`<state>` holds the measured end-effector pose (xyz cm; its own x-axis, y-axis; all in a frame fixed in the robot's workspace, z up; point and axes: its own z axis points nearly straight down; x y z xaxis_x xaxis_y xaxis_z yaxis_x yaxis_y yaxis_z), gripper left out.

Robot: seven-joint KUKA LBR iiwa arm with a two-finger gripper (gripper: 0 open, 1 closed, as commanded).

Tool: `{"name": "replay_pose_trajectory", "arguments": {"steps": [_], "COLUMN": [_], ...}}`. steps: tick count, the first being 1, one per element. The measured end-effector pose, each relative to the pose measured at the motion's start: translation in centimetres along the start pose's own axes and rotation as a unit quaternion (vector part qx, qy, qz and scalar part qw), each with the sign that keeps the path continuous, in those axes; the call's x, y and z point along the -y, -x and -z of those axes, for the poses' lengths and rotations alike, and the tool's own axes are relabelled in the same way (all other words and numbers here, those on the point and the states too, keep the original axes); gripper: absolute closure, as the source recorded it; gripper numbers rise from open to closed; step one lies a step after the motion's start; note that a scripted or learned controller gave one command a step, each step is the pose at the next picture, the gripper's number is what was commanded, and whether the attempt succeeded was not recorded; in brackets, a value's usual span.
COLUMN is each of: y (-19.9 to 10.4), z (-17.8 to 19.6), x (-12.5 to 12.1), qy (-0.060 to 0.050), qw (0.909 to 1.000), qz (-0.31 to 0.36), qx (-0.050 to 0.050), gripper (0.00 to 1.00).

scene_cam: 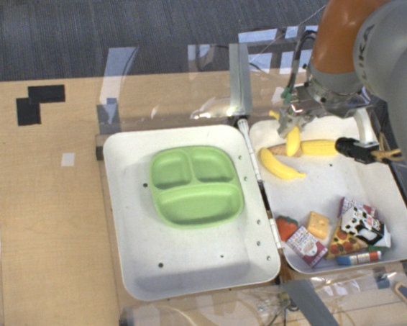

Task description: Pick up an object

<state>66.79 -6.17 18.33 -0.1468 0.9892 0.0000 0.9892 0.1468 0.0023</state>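
My gripper (292,115) hangs over the back left corner of the right bin (398,196). Directly under it a small yellow banana-shaped piece (293,142) stands upright, its top reaching the gripper; whether it is gripped is unclear. A yellow banana (281,165) lies just left of and below that piece. A yellow corn cob (318,148) lies to its right. A pale peach object (277,149) peeks out beside the upright piece.
The left bin (142,266) holds a green divided plate (195,185). At the right bin's front lie a strawberry (287,226), a tan cracker (317,224), a pink box (307,245), a cow-patterned carton (360,225) and a marker (358,257).
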Motion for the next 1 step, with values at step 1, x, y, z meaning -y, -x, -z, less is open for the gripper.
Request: {"name": "replay_pose_trajectory", "arguments": {"steps": [1], "y": [-4.04], "z": [-0.09], "x": [-0.79], "qy": [-0.001], "qw": [0.9998], "qz": [-0.019], "qx": [-0.001], "gripper": [1.0]}}
